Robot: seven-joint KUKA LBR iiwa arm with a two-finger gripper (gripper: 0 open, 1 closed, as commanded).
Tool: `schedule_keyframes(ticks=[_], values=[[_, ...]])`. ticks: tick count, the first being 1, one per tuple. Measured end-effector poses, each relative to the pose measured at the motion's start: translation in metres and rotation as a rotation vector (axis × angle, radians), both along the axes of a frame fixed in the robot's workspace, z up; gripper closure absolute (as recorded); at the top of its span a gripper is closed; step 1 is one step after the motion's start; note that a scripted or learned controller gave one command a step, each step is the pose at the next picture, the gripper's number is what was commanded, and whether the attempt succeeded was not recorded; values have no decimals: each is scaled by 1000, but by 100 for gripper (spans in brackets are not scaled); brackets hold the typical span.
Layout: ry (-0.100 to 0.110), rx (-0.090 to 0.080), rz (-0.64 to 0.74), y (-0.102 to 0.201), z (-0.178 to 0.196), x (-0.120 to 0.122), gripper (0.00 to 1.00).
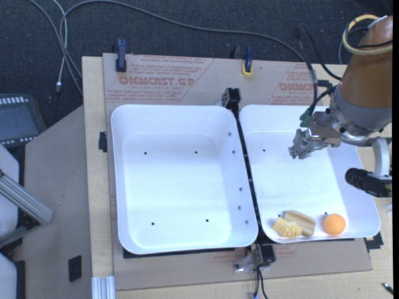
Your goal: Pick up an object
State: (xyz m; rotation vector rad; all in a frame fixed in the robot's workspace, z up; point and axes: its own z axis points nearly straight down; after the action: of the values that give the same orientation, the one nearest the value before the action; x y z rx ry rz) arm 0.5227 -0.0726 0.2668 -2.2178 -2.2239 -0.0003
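Above right bin [268,129], pincer [301,149] hangs from bent wrist.

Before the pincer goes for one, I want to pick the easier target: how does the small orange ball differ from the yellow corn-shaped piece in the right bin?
The small orange ball is round and smooth; the yellow corn-shaped piece is longer and bumpy. The ball lies alone, while the corn piece lies against a tan oblong piece. Both rest along the near edge of the right white bin, away from the pincer.
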Motion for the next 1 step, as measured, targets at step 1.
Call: schedule_keyframes(ticks=[1], values=[[-1,0,1,43,-1,-6,100]])
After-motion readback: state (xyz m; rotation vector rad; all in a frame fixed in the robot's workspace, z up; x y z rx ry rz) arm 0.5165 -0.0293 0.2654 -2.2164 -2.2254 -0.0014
